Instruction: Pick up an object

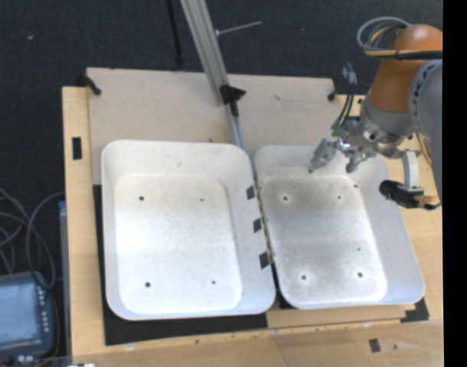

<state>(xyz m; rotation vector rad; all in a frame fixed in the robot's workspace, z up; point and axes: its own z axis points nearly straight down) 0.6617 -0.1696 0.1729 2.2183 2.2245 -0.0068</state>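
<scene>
You see the gripper (337, 157) hanging over the far edge of the right bin (386, 281), fingers spread with nothing between them; you cannot make out any object inside that bin, so its weight, stiffness and best hold remain unjudgeable

two white bins (179, 228); aluminium pole (202, 33); grey screen (19, 316)

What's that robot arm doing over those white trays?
The arm reaches in from the right, and its gripper hangs over the far edge of the right bin. Its jaws look spread apart with nothing between them. It is meant to pick something up, but I can't see any object in that bin or the left bin.
</scene>
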